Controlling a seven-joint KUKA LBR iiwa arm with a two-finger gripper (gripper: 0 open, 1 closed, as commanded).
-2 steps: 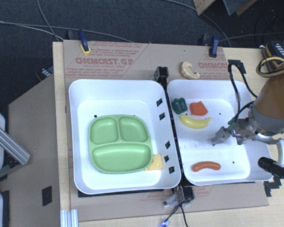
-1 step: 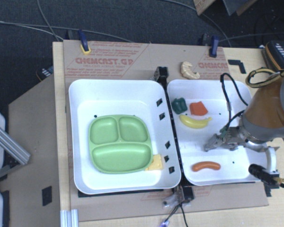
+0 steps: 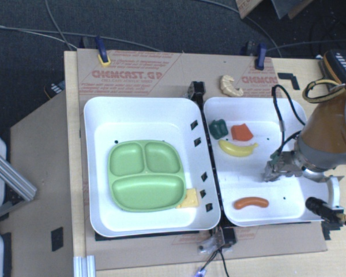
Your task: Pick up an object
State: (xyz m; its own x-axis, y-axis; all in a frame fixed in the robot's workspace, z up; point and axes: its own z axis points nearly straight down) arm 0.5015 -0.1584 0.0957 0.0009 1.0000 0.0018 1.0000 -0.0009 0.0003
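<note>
Several small plastic toy foods lie near the gripper [image 3: 272, 172], whose state cannot be told; the light, stiff orange sausage [image 3: 251, 202] is best pinched mid-length.

Red print reading "CHEMCAST GP" runs across the brown board [image 3: 138, 74] covering the counter behind the left bin, and more of the same red lettering behind the right bin is too partial to read.

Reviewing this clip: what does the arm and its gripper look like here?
The arm shows a broad orange band over a grey wrist section. A black cable loops beside it. The gripper is small, grey metal, with dark fittings.
</note>
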